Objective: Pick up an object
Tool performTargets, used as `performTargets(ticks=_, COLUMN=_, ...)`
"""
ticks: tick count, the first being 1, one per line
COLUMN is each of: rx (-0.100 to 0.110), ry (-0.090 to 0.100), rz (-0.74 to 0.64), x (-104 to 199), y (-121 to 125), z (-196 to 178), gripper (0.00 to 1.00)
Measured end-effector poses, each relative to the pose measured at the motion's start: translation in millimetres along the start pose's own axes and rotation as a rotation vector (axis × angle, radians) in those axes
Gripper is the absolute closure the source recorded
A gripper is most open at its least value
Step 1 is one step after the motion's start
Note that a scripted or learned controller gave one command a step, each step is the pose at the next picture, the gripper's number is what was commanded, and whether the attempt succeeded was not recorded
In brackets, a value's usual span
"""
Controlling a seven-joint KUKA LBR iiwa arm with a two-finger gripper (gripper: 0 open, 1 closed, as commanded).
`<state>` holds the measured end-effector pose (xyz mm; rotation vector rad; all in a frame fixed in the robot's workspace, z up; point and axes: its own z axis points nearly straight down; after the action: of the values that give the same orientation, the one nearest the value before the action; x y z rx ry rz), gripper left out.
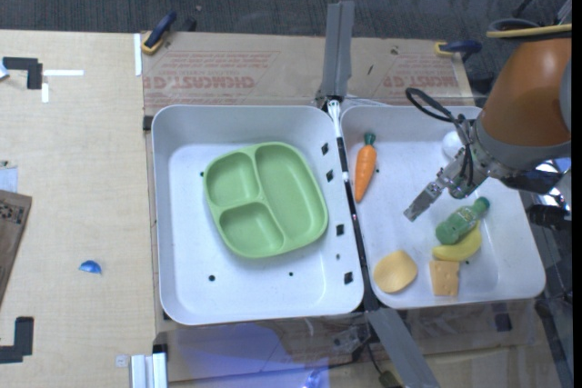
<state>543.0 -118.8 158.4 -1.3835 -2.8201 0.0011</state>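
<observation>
While the gripper (420,206) is hanging over the right bin (400,161), its grey fingers (427,198) are pointing down and to the left toward the bin's bare white floor, and nothing is sitting between them; whether they are spread or pressed together cannot be told from this slanted view. Just to the right of the fingertips, a green bottle (461,220) is lying tilted, and it is resting against a yellow banana (457,246) just below it. Touching the banana's lower side, an orange-yellow block of cheese (445,277) is sitting near the bin's front wall, and a rounded yellow chip-like piece (396,272) is lying just beside it to the left. Farther from the gripper, a carrot (365,168) with a green top is lying upright along the bin's left wall. Behind the wrist, the arm's orange band (532,95) is filling the right side above the bin, with black cable looping beside it. Across the divider, the left bin (182,195) is holding a green three-compartment plate (265,198), lying flat and turned at a slant. Around both bins, the light wooden bench (73,159) is carrying a small blue piece (89,266) at the far left.
</observation>
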Motion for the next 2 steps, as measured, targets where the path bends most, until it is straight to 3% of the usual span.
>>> performTargets(ticks=1, rx=-0.002, ry=-0.002, rz=-0.122, x=-22.9, y=37.1, z=66.4, gripper=0.00)
performTargets(ticks=2, rx=-0.002, ry=-0.002, rz=-0.033, x=22.5, y=32.3, z=-33.4, gripper=0.00)
